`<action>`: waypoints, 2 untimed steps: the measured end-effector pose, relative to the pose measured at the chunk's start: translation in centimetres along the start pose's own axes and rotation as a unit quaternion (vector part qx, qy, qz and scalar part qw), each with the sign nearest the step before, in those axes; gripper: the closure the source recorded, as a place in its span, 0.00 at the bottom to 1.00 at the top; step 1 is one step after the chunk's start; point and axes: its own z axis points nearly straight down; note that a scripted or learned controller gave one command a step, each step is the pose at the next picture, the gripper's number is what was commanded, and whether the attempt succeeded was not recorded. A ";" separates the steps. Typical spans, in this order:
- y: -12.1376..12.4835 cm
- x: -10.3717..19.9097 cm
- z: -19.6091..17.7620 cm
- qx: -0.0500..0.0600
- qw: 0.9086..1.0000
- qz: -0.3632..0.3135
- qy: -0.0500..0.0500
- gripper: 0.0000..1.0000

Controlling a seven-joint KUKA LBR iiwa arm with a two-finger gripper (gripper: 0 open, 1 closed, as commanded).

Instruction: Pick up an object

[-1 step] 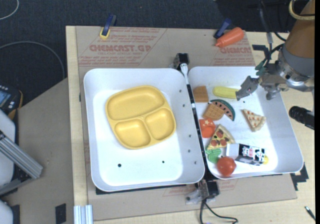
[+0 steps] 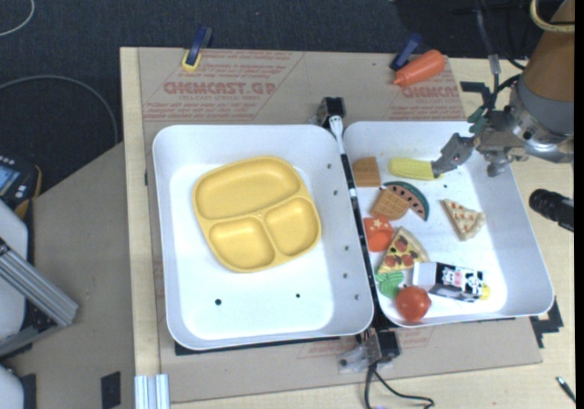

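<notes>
A desk [image 2: 274, 69] carries two shallow white bins side by side. The left bin [image 2: 173, 243] holds a yellow divided plate [image 2: 257, 213] with three compartments, lying near the bin's middle.

The right bin [image 2: 520, 243] holds a cluster of toy foods. A brown square [image 2: 366, 172] sits near its upper left, with a yellow piece [image 2: 411, 169] just beside it. Below these lie a watermelon slice [image 2: 408, 196] touching a tan cracker [image 2: 389, 206], and a pizza wedge [image 2: 463, 217] apart to the right. Lower down are a red piece [image 2: 378, 233], a second pizza slice [image 2: 401, 253], a green piece [image 2: 391, 281], a tomato [image 2: 412, 303] and a small black-and-white carton [image 2: 459, 281].

The arm reaches in from the right. Its end effector [image 2: 451, 157] hangs over the upper part of the right bin, just beside the yellow piece; whether its fingers are wide or narrow cannot be told, and nothing is seen between them.

An orange carrot [image 2: 420, 68] lies on the desk beyond the bins.
</notes>
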 end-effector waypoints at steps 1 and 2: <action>-0.5 0.3 6.3 0.004 1.000 0.000 0.001 0.00; -0.7 0.6 12.6 0.004 1.000 0.000 0.001 0.00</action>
